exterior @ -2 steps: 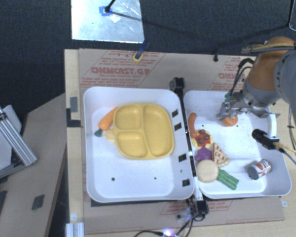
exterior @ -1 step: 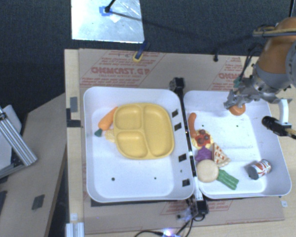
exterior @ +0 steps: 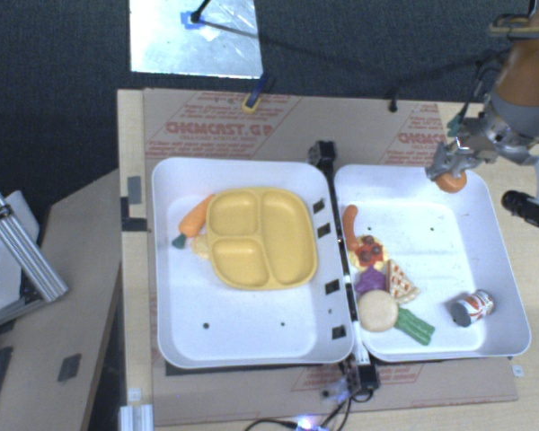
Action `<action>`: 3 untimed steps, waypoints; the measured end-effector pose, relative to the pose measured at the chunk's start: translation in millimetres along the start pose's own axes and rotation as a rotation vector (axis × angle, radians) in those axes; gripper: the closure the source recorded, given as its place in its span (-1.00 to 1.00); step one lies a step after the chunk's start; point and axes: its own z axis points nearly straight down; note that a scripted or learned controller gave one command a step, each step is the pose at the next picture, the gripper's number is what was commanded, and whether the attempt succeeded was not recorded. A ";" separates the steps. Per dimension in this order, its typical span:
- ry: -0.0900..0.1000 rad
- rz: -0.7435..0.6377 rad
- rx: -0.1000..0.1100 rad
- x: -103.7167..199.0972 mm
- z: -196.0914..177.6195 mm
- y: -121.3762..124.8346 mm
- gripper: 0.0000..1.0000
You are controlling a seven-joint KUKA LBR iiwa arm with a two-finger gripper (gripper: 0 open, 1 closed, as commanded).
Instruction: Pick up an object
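Observation:
My gripper (exterior: 449,171) hangs over the far edge of the right bin (exterior: 485,241), near its back right corner. A small round orange piece (exterior: 450,184) shows at its fingertips, and the fingers look shut on it. Along the right bin's left side lie a red sausage (exterior: 350,224), a cluster of red berries (exterior: 368,250), a purple piece (exterior: 370,282), a pizza slice (exterior: 402,285), a tan bun (exterior: 377,312) and a green vegetable (exterior: 416,327). A small can (exterior: 470,308) lies on its side near the front right corner.
The left bin (exterior: 180,312) holds a yellow divided plate (exterior: 259,238) with a carrot (exterior: 195,215) beside its left edge. A black divider (exterior: 334,241) runs between the bins. A shiny square sheet (exterior: 196,25) lies behind the bench.

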 end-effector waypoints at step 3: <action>0.002 -0.002 0.006 89.9 1.7 -36.9 1.00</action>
